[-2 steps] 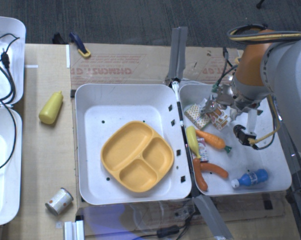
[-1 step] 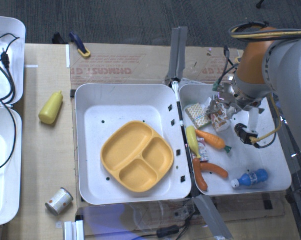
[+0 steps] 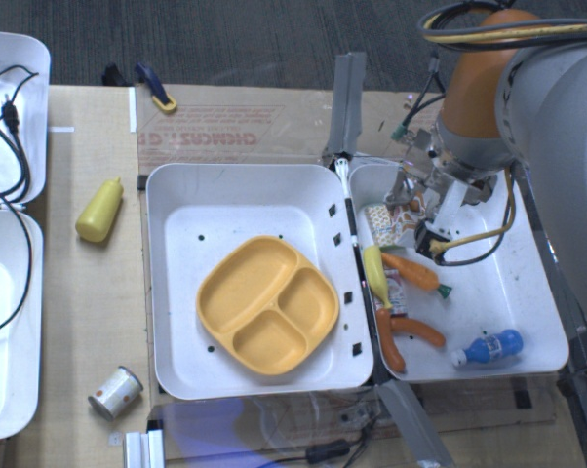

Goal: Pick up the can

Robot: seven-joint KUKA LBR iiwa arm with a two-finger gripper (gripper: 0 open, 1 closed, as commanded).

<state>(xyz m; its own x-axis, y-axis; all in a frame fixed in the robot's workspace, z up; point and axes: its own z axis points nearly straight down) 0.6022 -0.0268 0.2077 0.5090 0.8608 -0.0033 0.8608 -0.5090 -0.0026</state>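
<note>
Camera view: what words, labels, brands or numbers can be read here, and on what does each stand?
Red mirrored lettering on the cardboard sheet behind the bins: too faint and reversed to read for sure.
Can label: too small to read.
Blue bottle label: blurred.
Printed packet in the right bin: pattern only, no legible text.

Silver can (image 3: 114, 391) lies tipped on bench, lower left.

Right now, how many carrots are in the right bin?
1 carrot, lying at the middle of the right bin, just below the gripper. The two orange sausages nearer the front are not carrots. The arm may hide more.
</note>
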